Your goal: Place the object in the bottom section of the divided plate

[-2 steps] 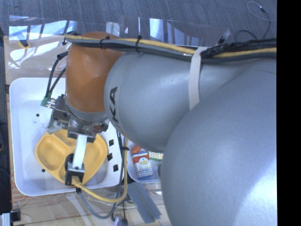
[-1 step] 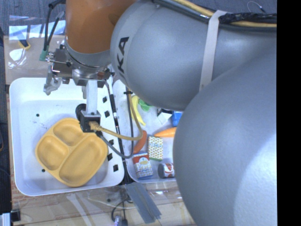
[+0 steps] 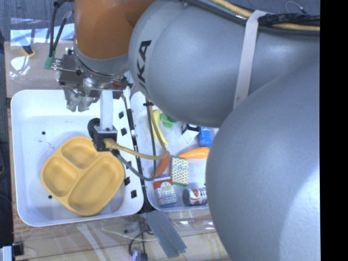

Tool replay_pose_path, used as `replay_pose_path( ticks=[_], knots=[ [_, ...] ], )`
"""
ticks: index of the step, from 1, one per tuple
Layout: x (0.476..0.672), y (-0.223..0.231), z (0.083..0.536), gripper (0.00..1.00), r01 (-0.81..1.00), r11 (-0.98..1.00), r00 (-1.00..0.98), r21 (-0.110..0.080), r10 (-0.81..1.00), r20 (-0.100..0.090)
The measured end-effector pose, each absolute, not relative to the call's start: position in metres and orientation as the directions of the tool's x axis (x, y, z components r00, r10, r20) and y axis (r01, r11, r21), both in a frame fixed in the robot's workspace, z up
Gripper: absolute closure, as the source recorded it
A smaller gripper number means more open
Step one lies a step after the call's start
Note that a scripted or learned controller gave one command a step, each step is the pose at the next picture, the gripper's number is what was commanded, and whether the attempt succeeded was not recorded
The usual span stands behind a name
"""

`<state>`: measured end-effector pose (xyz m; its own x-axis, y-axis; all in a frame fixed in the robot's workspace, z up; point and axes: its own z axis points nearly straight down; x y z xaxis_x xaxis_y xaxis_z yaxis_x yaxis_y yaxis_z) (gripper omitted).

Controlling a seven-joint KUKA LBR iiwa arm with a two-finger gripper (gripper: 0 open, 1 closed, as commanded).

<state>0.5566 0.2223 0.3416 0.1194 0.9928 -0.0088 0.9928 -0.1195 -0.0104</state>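
The job looks to me as if it is at its start. The yellow divided plate (image 3: 81, 175) lies flat in the left bin (image 3: 32, 124), and all three of its sections are bare, including the large bottom one nearest the front edge where the thing is meant to go. My gripper (image 3: 80, 99) hangs over the back part of that same bin, just beyond the plate's far rim and clear of it. I see nothing in its grasp, and from this angle I cannot tell whether it is released or clenched. So nothing has been placed, and the picking up, the carrying across and the setting down all seem left to do. Which object is meant I cannot say for certain. The only loose things I can make out are in the right bin (image 3: 174, 206), half hidden under my own arm: a carrot (image 3: 194, 153), a blue item (image 3: 205, 137) behind it, something green (image 3: 167, 123) further back, a small patterned packet (image 3: 180, 171), a little carton (image 3: 165, 192) and a can (image 3: 194, 196) lying on its side near the front wall. My guess is that the task's thing is among these, well apart from the plate.
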Motion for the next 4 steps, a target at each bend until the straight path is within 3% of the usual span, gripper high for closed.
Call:
replay_pose_path(
  ticks=[1,2,3,4],
  knots=[
    [0.501,0.219,0.290,1.00,0.994,0.113,-0.113,-0.009,0.994,-0.004],
    [0.476,0.213,0.250,1.00,0.970,0.243,-0.243,-0.007,0.970,-0.002],
    [0.476,0.214,0.257,1.00,0.968,0.249,-0.249,-0.013,0.968,-0.005],
    [0.477,0.150,0.325,1.00,1.000,-0.008,0.008,-0.003,1.000,-0.003]
  ],
)
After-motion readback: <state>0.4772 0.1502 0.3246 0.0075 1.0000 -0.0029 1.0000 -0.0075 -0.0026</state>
